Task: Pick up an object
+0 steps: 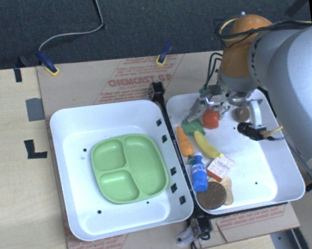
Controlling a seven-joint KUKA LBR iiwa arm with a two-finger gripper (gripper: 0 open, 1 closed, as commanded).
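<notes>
We are seeing the gripper (207,108) reaching down into the right bin (279,178), its metal fingers (196,112) spread apart and closing on nothing. A red tomato (211,119) is sitting just below the fingertips, beside a green leafy piece (191,127). A carrot (185,141), a banana (206,144), a blue bottle (199,175) and a brown cookie (212,196) are lying nearby. In the left bin (72,161), a green divided plate (130,168) is resting.
</notes>
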